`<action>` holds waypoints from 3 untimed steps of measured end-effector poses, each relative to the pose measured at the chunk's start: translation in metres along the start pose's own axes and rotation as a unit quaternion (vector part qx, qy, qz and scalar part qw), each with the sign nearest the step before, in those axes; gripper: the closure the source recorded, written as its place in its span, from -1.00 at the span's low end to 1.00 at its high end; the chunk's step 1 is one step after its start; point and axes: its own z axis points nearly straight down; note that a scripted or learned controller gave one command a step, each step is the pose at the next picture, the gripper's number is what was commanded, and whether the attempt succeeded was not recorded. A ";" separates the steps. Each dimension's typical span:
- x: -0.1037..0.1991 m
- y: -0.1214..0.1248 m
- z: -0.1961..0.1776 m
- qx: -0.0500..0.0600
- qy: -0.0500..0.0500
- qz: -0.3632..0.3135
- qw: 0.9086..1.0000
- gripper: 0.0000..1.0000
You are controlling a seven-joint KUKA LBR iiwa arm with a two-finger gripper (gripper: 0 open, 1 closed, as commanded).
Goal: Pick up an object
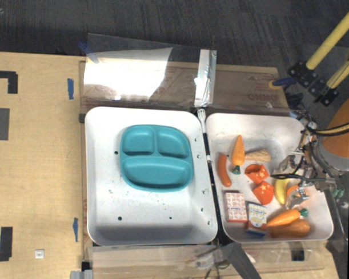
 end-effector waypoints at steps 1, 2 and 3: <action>0.039 0.020 -0.001 0.001 -0.002 0.010 1.000 -1.00; 0.048 0.005 -0.004 0.003 -0.010 0.008 1.000 -1.00; 0.047 0.005 -0.014 0.004 -0.010 0.006 1.000 1.00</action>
